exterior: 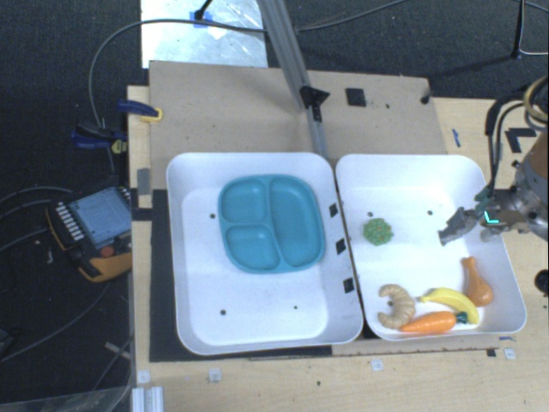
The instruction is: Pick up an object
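The right bin (412,174) holds a green broccoli piece (377,231) near its left middle. Along its front edge lie a tan croissant (395,305), a yellow banana (449,299) and an orange carrot (427,323). An orange-brown drumstick (476,283) lies just right of them. My gripper (470,232) hovers over the right side of this bin, above the drumstick and well right of the broccoli. It looks open, with only white bin floor between its fingers.
A blue three-compartment plate (271,223) sits in the left bin (197,316). A grey pole (287,41) slants across the back of the bench. Cables and a handheld device (93,230) lie off the bench to the left.
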Robot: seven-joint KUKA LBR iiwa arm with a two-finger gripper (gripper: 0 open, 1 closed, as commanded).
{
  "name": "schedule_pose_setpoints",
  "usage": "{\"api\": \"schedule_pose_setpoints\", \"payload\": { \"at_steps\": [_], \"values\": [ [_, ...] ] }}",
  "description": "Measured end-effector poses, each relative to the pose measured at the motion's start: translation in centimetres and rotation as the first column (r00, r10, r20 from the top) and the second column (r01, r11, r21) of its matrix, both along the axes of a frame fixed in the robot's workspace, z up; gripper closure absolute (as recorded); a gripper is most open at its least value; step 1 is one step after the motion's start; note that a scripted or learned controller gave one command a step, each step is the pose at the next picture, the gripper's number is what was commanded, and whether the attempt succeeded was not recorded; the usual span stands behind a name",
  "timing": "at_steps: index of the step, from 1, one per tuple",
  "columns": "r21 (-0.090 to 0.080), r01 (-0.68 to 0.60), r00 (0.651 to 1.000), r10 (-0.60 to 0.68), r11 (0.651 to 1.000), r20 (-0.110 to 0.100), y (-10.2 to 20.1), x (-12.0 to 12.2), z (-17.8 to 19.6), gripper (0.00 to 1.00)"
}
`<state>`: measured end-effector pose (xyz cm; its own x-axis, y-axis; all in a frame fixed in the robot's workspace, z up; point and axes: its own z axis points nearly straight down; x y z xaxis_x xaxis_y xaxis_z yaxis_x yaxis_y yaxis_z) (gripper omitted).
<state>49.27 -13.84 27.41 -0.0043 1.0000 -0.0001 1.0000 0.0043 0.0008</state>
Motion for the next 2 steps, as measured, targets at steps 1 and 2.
{"api": "schedule_pose_setpoints", "payload": {
  "at_steps": [1,2],
  "values": [
    [0.0,0.0,1.0,0.0,1.0,0.001,0.0,0.0,0.0,0.0],
    [0.001,0.002,1.0,-0.002,1.0,-0.004,0.7,-0.2,-6.0,0.0]
  ]
}}
